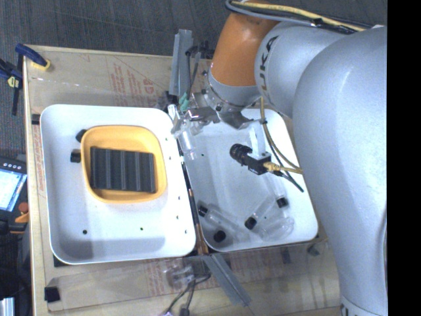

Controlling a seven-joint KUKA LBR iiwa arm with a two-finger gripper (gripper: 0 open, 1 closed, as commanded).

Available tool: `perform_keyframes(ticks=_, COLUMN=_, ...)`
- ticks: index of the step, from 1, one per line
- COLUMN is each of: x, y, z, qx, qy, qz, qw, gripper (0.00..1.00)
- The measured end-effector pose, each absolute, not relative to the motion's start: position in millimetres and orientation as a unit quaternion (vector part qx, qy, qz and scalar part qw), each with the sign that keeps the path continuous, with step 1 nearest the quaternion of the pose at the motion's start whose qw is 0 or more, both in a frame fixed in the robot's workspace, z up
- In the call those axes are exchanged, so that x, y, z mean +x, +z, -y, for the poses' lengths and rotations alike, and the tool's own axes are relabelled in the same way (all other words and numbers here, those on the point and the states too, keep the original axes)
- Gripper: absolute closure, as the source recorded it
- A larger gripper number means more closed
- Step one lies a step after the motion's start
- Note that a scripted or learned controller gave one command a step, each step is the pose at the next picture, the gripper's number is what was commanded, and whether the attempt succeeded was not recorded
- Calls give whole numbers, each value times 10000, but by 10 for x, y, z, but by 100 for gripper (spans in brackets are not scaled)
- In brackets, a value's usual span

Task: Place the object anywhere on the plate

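Gripper point(185, 125) low over the seam between the two bins, at their far end, just above the left rim of the right bin point(223, 180). Cannot tell how far open, nor whether holding anything: too tangled with clear and metal parts there.

Farthest left, a blue clamp point(29, 55) at the corner of the table point(105, 78). Next, the left bin point(112, 245), white, with the yellow plate point(122, 137) lying flat in its far half. In the plate's middle, a dark ribbed patch point(123, 168); cannot tell whether part of the plate or something lying on it. Just beside the plate's left edge, two small black bits point(75, 155).

Over in the right bin, along the near wall, several clear objects point(271, 222) with black caps point(250, 223), close together, well apart from the plate. No telling the task's object from among them. At the right, the grey arm point(329, 124), orange band point(240, 45) above the wrist, reaching over the right bin's far side.
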State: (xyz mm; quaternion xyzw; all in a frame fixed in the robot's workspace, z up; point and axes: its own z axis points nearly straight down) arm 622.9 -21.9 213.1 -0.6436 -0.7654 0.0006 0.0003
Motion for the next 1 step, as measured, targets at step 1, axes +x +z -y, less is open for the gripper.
perform_keyframes(ticks=1, x=6242, y=1913, z=96, qx=-5403, qy=14, qz=8415, qw=20, gripper=100)
